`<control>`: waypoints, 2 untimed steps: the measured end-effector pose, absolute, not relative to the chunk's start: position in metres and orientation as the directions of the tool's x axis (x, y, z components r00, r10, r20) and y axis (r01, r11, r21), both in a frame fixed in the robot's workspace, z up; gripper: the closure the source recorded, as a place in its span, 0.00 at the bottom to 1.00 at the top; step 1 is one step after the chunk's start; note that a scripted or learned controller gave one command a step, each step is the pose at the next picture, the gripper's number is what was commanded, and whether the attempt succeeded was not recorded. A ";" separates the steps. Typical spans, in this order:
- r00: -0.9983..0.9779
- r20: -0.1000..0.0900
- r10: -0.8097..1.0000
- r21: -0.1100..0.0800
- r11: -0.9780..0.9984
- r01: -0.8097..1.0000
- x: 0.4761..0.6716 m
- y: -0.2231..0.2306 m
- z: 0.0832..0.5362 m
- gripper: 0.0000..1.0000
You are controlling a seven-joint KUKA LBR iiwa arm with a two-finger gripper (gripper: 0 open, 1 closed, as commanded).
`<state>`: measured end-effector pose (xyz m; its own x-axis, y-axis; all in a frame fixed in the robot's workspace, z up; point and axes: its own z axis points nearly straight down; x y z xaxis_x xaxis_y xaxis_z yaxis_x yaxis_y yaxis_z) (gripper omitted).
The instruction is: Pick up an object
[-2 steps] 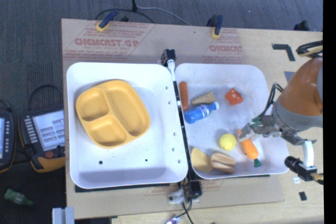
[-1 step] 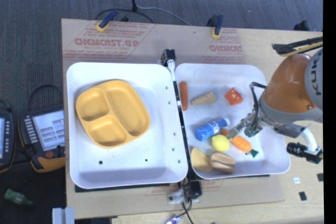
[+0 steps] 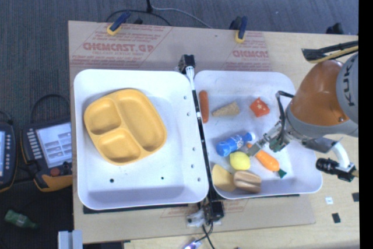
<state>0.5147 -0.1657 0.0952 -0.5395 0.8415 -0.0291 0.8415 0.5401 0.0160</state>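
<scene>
Tool (image 3: 271, 143) low in right bin (image 3: 303, 183), touching carrot (image 3: 267, 160); finger state unclear, cannot tell.

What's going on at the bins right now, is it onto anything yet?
The arm is reaching into the right bin with its pincer low among the toy food, just above the orange carrot and beside the blue bottle and yellow lemon. Nothing visibly sits in the pincer, so no pick is confirmed. The left bin holds a yellow divided tray, untouched.
</scene>
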 end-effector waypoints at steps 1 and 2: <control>-0.618 -0.033 0.786 0.020 0.618 0.786 0.494 -0.137 0.095 0.00; -0.663 -0.030 0.748 0.013 0.663 0.748 0.492 -0.110 0.095 0.00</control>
<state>0.4924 -0.1099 0.0947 -0.6627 0.7483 -0.0302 0.7483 0.6633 0.0132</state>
